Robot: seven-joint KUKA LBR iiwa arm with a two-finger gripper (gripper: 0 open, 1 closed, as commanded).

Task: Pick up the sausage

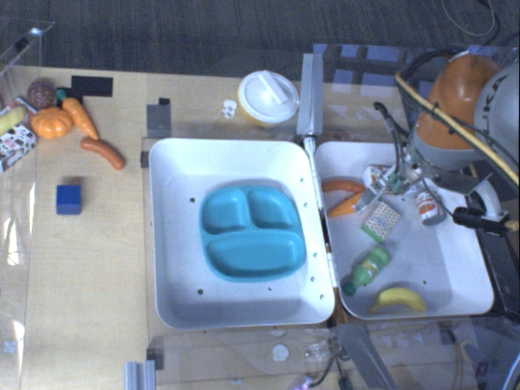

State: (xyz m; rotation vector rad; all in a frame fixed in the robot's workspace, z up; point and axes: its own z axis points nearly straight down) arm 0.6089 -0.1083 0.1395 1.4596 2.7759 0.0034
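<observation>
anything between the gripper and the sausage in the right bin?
Nothing visible. The gripper hangs just right of the sausage, which lies at the right bin's left wall. An orange carrot lies against it; a checkered packet sits below.

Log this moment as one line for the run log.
tool: over right bin, by sausage | grasp: unconfirmed | nearby: green bottle, banana | left bin: blue tray

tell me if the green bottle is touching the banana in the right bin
Apart. The camera view shows a strip of white bin floor between the green bottle and the banana, which lies nearer the front wall of the right bin.
</observation>
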